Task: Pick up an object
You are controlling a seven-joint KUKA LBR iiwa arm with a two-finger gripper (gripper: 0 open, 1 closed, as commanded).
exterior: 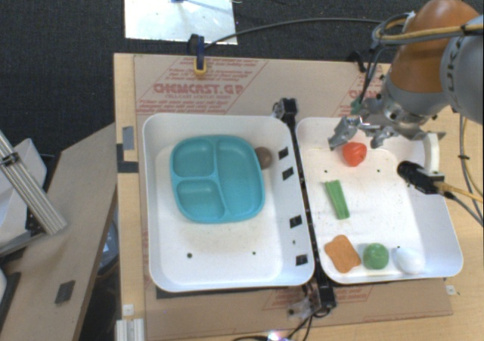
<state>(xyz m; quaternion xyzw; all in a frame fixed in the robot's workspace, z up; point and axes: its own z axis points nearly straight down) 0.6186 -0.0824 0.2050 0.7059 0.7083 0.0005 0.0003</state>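
Tool (361, 132) over red object (354, 153)

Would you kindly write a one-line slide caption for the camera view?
End effector hovering by a red object in the right bin; teal tray in the left bin.

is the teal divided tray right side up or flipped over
Right side up: the teal tray shows its three recessed compartments facing up, lying flat in the left bin.

You are seeing the divided teal tray (218, 178) partly hiding a small brown object (264, 156) at its right rim.
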